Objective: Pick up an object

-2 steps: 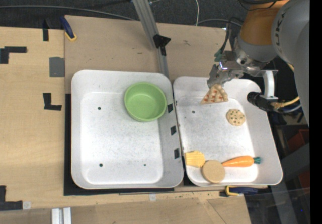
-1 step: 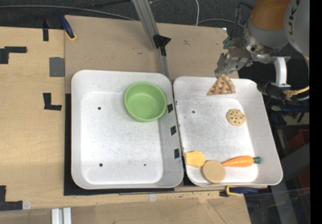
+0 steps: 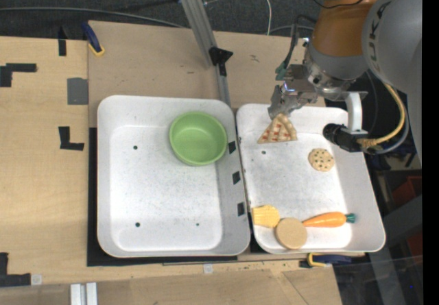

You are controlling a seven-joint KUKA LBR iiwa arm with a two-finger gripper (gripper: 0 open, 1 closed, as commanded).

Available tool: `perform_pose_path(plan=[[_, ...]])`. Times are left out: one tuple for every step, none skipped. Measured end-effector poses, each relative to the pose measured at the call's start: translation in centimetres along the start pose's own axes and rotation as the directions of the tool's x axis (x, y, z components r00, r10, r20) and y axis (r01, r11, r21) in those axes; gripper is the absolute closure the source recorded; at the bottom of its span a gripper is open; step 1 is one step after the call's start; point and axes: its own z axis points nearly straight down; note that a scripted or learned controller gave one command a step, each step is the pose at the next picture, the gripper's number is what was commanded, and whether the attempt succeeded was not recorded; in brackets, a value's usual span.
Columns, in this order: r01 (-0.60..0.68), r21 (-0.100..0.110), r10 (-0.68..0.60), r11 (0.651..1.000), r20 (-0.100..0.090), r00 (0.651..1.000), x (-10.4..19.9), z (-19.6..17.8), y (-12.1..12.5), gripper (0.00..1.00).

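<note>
Jaws (image 3: 281, 113) clamped on 1 pizza slice (image 3: 278, 131), 1 green bowl (image 3: 197, 138), 1 cookie (image 3: 320, 159), 1 carrot (image 3: 326, 219)

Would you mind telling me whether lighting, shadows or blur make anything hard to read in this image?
In the camera view, lighting is even and soft; the green bowl casts only a faint shadow; the white bins show no strong glare; the end effector over the pizza slice looks dark and slightly blurred.
</note>
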Motion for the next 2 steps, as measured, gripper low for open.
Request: perform_pose_path(plan=[[0.000, 0.001, 0.000, 1.000, 0.000, 1.000, 5.0, 0.1, -2.0, 1.00], [0.001, 0.002, -0.001, 1.000, 0.000, 1.000, 10.7, 1.2, -4.4, 1.00]])
